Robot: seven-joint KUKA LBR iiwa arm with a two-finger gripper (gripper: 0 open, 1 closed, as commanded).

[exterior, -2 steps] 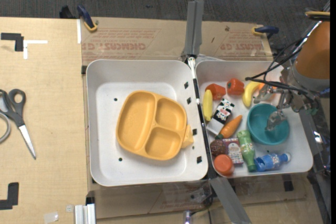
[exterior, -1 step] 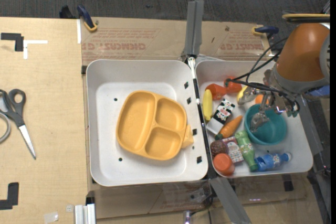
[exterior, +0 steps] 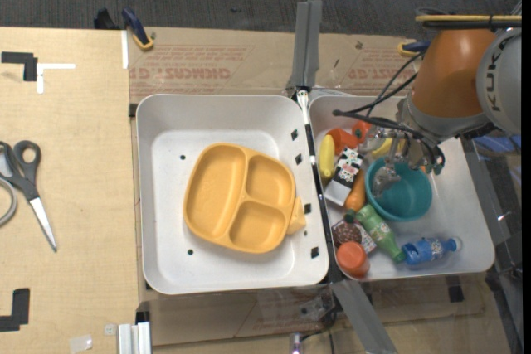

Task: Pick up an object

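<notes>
The right bin holds a pile of small things. Among them are a teal bowl, a yellow banana, an orange ball, a carrot, a green bottle, a blue bottle, a red can and a black-and-white dice box. My gripper hangs low over the far rim of the teal bowl, under the orange wrist band. Cables and the wrist hide part of the bin's back.
The left bin holds a yellow divided plate. Scissors lie on the bench at the far left. A grey divider bar runs between the bins at the back.
</notes>
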